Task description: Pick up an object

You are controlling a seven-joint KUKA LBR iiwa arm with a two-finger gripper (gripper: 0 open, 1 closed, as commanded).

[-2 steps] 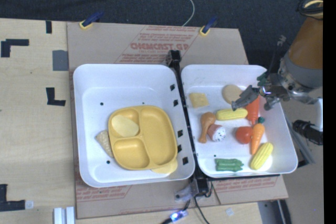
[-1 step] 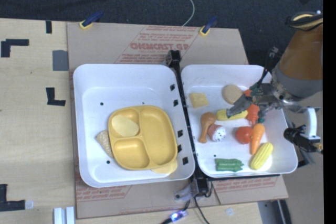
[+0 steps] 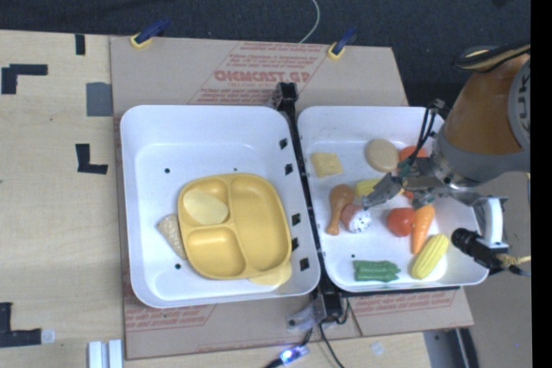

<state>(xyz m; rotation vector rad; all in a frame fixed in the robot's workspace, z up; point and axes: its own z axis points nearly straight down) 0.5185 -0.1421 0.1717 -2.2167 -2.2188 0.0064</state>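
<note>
The pick is not done yet, as far as I can judge; the end effector [image 3: 379,196] is low inside the right bin [image 3: 345,127], among the toy foods, and nothing is visibly raised from the bin floor; whether its fingers are apart or together I cannot tell, because they are small and dark against the clutter. Its tip is just beside the chicken drumstick [image 3: 339,206] and a small white piece [image 3: 361,223], so one of these seems the likely target; this is only my guess. The drumstick lies flat in the left half of that bin; its long axis runs nearly from top to bottom of the view, a little tilted, thick end up and thin end down. What is left: to close on a thing and lift it free. The left bin [image 3: 155,134] carries a yellow tray [image 3: 250,228].
</note>
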